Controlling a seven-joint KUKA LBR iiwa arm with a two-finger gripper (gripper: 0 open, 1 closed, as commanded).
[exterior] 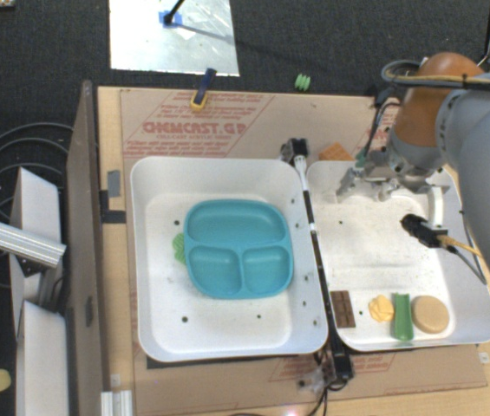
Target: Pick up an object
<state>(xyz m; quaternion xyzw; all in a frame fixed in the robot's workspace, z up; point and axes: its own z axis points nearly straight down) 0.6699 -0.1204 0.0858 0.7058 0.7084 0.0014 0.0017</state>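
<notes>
My gripper [368, 186] hangs over the far end of the right bin [375, 241], with nothing seen in it. Along that bin's near edge lie a brown rectangular block [342, 308], a small yellow piece [382, 308], a green stick [401, 316] and a tan round piece [431, 314]. They are well apart from the gripper. In the left bin [153, 232] sits a teal divided plate [238, 248], and a small green thing [178, 248] peeks out from under its left edge.
The two bins meet at a raised rim [312, 232]. Behind them on the cardboard lie a blue and yellow clamp [201, 89], a small green item [303, 81] and an orange scrap [336, 152]. Cables [10, 159] coil off the bench at the left.
</notes>
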